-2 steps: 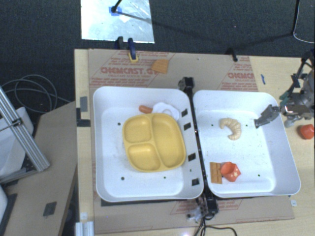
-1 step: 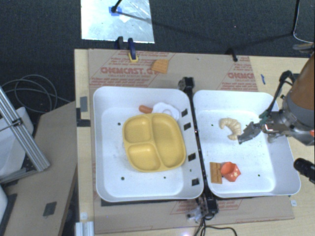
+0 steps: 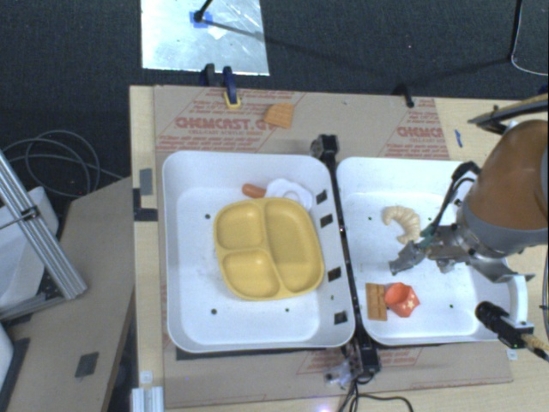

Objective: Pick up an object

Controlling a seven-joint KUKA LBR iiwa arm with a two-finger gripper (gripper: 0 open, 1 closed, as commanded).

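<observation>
Gripper (image 3: 406, 259) sits low over the right bin (image 3: 455, 324), fingers pointing toward the bin divider. The dark finger ends blur together against the white floor; cannot tell whether they are spread or closed, and nothing is visibly between them. A croissant-shaped pastry (image 3: 402, 221) lies just above the finger ends, close but apparently apart; contact cannot be confirmed at this angle.

Below the gripper, near the bin's front left corner: an orange-red object (image 3: 401, 299), shape hard to resolve, touching or just beside a flat tan cracker-like piece (image 3: 376, 301) on its left.

The arm (image 3: 510, 200) enters from the right; its brown-orange rounded body covers the right part of the bin and is cut off by the frame edge. A dark cable loops along it toward the wrist.

Left bin (image 3: 184, 256) holds a yellow three-compartment plate (image 3: 268, 249) at centre. Behind the plate, a white item (image 3: 289, 191) is partly hidden by the plate's rim; a small orange sausage-like piece (image 3: 253, 190) lies beside it.

On the cardboard behind the bins: a tan cookie-like piece (image 3: 279, 114). Farther back, a reflective sheet (image 3: 204, 24) on dark floor.
</observation>
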